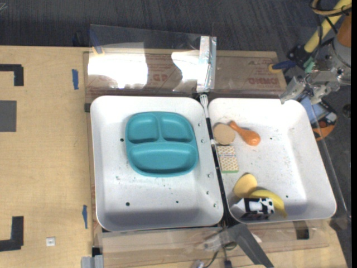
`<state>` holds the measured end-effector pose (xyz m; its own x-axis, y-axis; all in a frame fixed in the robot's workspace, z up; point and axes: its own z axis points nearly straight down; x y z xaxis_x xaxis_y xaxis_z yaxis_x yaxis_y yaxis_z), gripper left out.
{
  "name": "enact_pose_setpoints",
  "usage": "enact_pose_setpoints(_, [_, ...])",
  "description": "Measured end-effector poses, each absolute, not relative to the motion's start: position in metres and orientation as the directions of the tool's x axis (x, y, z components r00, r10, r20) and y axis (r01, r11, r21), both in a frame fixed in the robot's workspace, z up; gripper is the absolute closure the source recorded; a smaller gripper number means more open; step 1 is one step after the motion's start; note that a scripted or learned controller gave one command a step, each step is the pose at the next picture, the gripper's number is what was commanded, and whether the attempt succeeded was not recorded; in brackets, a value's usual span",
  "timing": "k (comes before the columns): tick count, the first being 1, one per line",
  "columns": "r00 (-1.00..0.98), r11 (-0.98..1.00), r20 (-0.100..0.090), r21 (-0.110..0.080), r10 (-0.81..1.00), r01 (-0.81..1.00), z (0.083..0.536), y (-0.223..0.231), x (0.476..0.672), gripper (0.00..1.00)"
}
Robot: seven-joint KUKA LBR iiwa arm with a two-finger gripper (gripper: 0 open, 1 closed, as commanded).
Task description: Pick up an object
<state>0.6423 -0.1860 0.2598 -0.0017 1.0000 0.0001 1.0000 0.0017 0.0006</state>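
My gripper (294, 91) hangs at the far right corner of the right bin (312, 166), just above its rim and apart from every object. In that bin an orange spoon-shaped toy (245, 133) lies beside a tan round piece (223, 133) near the left wall. Below them lies a pale patterned cracker-like piece (228, 161). At the front sit a yellow banana (257, 191) and a small black-and-white toy (257, 206), touching each other.
The left bin (106, 166) holds a teal divided plate (162, 144). A clear plastic sheet (148, 66) stands behind the bins. Cables and arm parts (329, 15) crowd the upper right. The right half of the right bin's floor is bare.
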Motion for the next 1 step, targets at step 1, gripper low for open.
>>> enact_pose_setpoints(1, [-0.020, 0.020, 0.003, -0.009, 1.000, 1.000, 0.1546, -0.1389, 0.6560, 0.00])
